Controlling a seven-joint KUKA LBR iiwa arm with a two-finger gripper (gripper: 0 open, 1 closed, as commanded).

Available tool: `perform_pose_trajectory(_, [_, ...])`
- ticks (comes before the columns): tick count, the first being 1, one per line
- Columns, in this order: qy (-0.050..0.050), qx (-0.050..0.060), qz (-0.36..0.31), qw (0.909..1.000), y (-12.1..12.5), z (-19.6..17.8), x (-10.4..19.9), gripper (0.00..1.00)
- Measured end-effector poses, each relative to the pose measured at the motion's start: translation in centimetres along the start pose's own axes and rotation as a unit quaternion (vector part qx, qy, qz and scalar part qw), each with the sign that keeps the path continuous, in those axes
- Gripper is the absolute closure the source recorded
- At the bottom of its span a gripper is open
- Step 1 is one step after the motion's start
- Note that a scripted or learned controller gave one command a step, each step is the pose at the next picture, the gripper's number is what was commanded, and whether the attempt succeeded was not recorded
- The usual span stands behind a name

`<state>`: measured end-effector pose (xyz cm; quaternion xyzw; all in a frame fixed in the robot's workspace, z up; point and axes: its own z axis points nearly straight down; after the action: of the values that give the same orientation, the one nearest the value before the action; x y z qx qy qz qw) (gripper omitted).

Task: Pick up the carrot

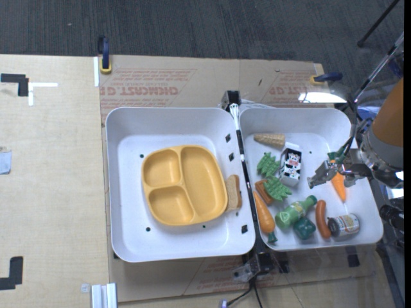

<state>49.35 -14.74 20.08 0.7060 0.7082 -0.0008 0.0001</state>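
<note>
Long orange plastic toy carrot with a green stub lies at 8 o'clock in the right shallow white bin, along its wall. It is likely light, stiff and slick, so grasp across the thick middle. The gripper is at 3 o'clock by a small orange cone; spread or closed, I cannot tell

Light wooden bench, brown cardboard sheet spread over its right part, two shallow white bins on the cardboard side by side and touching, left bin, right bin, small clamps at the cardboard's far edge
</note>
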Motion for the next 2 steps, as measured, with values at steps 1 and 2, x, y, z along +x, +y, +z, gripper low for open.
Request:
perform_pose_trajectory(1, [0.001,-0.001,-0.071,0.9975,1.1,10.1,-6.9,0.00])
perform_pose_trajectory(2, [0.009,0.003,0.086,0.9962,4.4,11.0,-6.3,0.00])
